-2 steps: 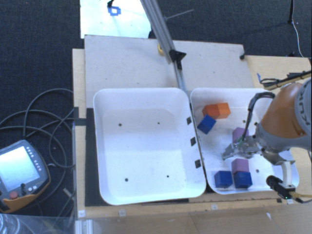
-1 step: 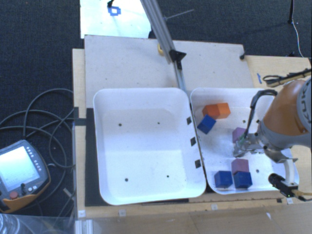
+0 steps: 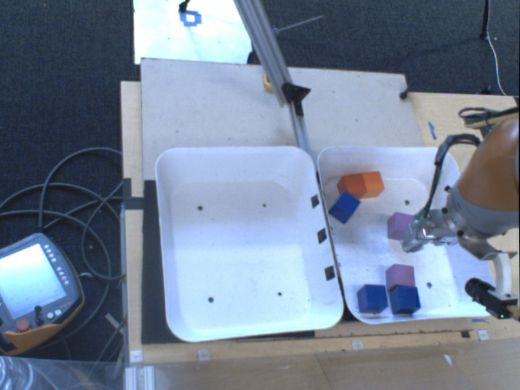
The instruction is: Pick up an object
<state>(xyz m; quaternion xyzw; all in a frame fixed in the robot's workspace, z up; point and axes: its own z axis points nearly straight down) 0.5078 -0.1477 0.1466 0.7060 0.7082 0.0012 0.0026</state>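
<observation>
The purple cube (image 3: 399, 225) sits in the right bin (image 3: 443, 167), and the gripper (image 3: 416, 239) is touching it or just beside it, on the cube's right and lower side in the camera view. Seen from the gripper, the cube lies up and to the left, toward the middle of the bin. It is close to square, so no long axis matters for the grasp. I cannot tell how wide the gripper stands: the metal at the wrist's end blurs into the cube's edge, and nothing shows the cube between its two sides, so I would not call it held.

Further out from the gripper, up and left, lie an orange block (image 3: 361, 184) and a blue cube (image 3: 344, 207), close together, perhaps touching at a corner. The orange block's long axis runs roughly left to right. Below the gripper, near the bin's front wall, are a second purple cube (image 3: 400, 276) and two blue ones (image 3: 372, 298) (image 3: 405, 300) (these three are packed tight, which I judge would make them harder picks).

The left bin (image 3: 175, 218) lies well apart to the gripper's left.

My judgement: the purple cube is the nearest pick, and the move turns on whether the gripper is centred over it or off to its right.

No brand, label or readable writing is visible; the pendant (image 3: 32, 287) screen at far left is too washed out to read.
</observation>
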